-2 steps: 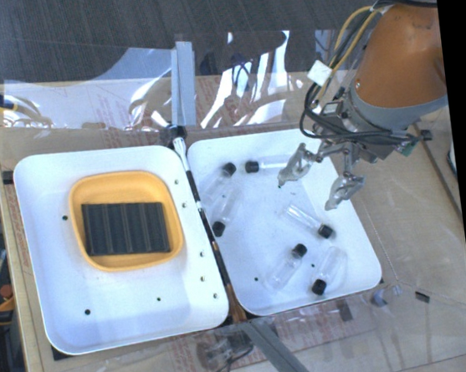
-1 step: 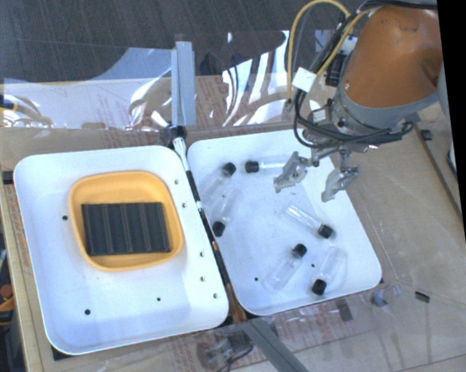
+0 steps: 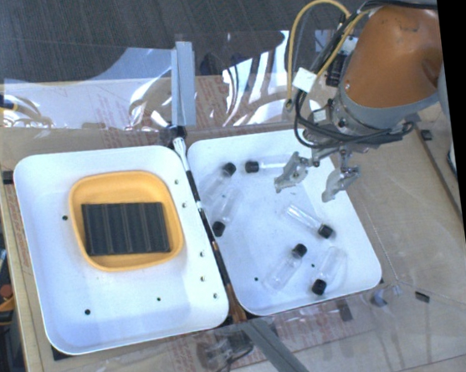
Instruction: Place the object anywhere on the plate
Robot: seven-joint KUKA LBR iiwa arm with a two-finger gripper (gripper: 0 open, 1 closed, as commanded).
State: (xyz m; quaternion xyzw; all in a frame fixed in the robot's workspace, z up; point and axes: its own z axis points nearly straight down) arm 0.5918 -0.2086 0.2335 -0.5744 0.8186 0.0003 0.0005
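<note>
Risk first: the objects were clear vials with small black caps, hard to see against the white right bin (image 3: 357,271), so a grab could easily close on air or pinch only a cap. They also lay on their sides; I judged a round glassy body would roll or squirt out if the fingers came down off-centre. Several lay close together near the bin's front right corner, so a descent there could knock a neighbour. The gripper (image 3: 316,177) hung over the back right part of that bin with its two fingers spread apart and nothing between them. Nearest vial (image 3: 307,221) lay just in front of the gripper, toward the camera, body angled with its cap (image 3: 325,231) at the front end; apart from the fingers, not touching. Another vial (image 3: 287,269) sat further forward, and a third (image 3: 326,275) beside it. Two loose-looking caps (image 3: 228,170) sat near the bin's back edge, left of the gripper. The yellow plate (image 3: 119,188) with its dark ribbed insert sat in the left bin (image 3: 56,320), well apart from everything, so a long carry across the divider was still needed and a weak grip could drop the vial on the way.
</note>
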